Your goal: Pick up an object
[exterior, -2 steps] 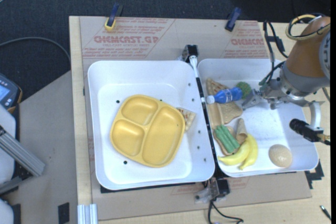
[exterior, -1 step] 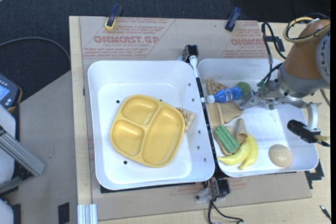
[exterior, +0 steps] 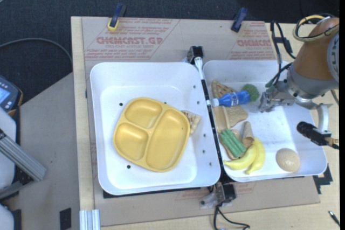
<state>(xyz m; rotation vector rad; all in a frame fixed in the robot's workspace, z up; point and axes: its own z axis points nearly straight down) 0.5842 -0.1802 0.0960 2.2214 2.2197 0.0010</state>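
Observation:
My gripper (exterior: 269, 102) hangs low in the right bin (exterior: 302, 70), near its back right part, below the grey wrist and orange band. Just left of it lie a green broccoli-like toy (exterior: 250, 90) and a blue bottle (exterior: 235, 98) on its side. Toward the front are a tan cracker piece (exterior: 233, 116), a green ribbed toy (exterior: 232, 143), a yellow banana (exterior: 249, 158) and a beige round lump (exterior: 287, 159). Nothing shows in the gripper.
The left bin (exterior: 108, 83) holds a yellow divided plate (exterior: 152, 133) with a tan wedge (exterior: 192, 118) at its right rim. A black part (exterior: 311, 133) sticks in over the right bin's right side. A divider edge (exterior: 207, 110) separates the bins.

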